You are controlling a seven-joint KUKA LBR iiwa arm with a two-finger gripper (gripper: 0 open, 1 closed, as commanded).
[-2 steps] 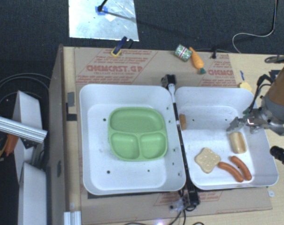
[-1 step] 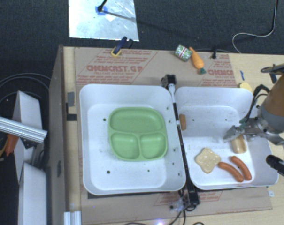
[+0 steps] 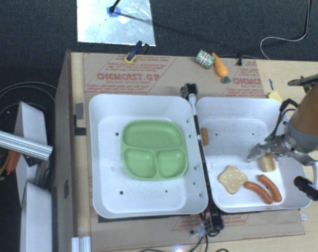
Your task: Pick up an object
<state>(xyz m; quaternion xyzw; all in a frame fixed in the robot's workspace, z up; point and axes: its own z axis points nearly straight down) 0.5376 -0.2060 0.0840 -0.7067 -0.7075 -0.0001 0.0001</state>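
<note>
Two shallow white bins are seen side by side on a cardboard-covered bench (image 3: 148, 75), the left bin (image 3: 103, 140) and the right bin (image 3: 237, 112) meeting along a dark central divider. The grey arm (image 3: 308, 122) is seen reaching in from the right over the right bin's far side. A green sectioned plate (image 3: 153, 148) is set in the middle of the left bin, with one long compartment at the back and two smaller ones at the front. The gripper (image 3: 261, 152) is held low over the right bin, its metal tip pointed left; whether it is apart or together cannot be told. A small tan object (image 3: 267, 163) lies just beside the gripper, touching or nearly touching it, but it is not seen between the fingers. A round cracker-like piece (image 3: 232, 179) rests near the front of the right bin. Two orange sausages (image 3: 264, 189) lie close together just right of it. A toy carrot (image 3: 220, 67) and a small can (image 3: 205, 58) lie on the cardboard behind the bins.
</note>
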